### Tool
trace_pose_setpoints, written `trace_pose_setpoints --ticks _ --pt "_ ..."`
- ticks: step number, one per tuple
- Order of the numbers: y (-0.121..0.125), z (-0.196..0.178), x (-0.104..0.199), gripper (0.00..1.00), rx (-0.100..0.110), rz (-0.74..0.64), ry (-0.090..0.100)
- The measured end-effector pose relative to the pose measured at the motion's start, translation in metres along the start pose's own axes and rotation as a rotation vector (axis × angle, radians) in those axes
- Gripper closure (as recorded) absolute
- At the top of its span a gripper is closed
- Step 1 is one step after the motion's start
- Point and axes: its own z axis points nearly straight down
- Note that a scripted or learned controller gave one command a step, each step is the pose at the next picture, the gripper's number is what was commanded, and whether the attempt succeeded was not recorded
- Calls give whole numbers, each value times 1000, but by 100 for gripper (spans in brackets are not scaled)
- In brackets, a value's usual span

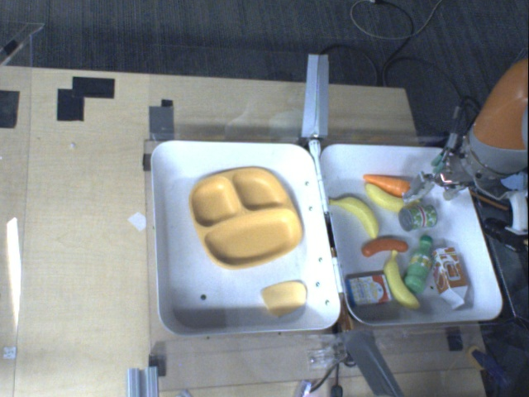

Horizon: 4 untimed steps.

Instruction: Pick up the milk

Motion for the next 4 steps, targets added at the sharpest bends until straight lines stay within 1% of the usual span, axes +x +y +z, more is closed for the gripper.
trace_pose_setpoints --ticks 1,2,3,4 --pt "-33 33 3 0 -2 -315 -1" --pt "-125 -32 11 0 -2 -351 -1" --pt "-123 -43 11 100 -8 -352 -5" --pt "-123 -104 42 100 -3 -681 -3"
